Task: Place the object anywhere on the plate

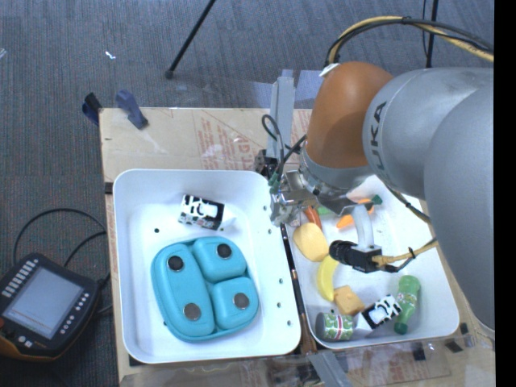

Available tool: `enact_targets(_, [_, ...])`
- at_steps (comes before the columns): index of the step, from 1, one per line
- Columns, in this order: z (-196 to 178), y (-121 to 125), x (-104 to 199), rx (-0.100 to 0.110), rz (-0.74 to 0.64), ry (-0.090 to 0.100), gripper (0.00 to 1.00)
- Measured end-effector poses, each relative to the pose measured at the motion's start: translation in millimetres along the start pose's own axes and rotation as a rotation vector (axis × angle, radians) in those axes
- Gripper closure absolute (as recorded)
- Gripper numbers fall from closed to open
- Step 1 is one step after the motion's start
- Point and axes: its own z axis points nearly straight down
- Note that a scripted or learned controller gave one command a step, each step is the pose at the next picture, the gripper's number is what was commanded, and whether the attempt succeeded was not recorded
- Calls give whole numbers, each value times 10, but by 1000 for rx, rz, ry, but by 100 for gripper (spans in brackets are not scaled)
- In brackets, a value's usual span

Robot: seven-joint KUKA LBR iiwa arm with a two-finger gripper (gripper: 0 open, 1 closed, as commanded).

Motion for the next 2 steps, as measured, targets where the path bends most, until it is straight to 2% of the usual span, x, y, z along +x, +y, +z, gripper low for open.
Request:
enact_targets(1, [-86, 4, -7, 2, 2, 1, 100])
enact_targets(2, [-86, 3, -8, 3, 3, 1, 0])
